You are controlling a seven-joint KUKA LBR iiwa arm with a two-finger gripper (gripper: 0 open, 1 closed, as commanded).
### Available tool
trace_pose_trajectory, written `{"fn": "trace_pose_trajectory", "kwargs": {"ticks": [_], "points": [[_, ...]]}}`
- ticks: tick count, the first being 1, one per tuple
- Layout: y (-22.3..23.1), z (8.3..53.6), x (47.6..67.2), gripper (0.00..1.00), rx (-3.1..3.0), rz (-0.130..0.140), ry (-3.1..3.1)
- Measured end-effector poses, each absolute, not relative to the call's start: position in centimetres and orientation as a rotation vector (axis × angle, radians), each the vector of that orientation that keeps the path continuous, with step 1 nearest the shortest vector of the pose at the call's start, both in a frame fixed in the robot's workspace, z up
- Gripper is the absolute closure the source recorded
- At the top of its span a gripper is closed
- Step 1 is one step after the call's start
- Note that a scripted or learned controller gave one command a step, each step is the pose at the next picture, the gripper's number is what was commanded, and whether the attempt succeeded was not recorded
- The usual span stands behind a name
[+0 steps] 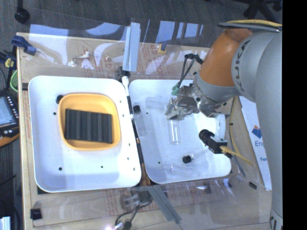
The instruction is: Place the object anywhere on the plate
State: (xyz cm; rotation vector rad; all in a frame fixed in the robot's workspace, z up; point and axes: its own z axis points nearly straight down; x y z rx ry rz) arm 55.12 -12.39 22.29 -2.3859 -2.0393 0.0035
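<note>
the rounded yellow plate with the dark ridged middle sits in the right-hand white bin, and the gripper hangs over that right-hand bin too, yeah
No. The camera view shows the rounded yellow plate with the dark ridged middle in the left-hand white bin, not the right-hand one. The gripper does hang over the right-hand white bin.

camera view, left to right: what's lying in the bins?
yellow plate → small black piece → clear tube → small black cap. The gripper overlaps the tube, so it is left out of the order.
</note>
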Motion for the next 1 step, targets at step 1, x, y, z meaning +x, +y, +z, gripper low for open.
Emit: {"fn": "trace_pose_trajectory", "kwargs": {"ticks": [1], "points": [[-4.91,21.85,58.49,1.0,-2.35,0.003,-2.08]]}}
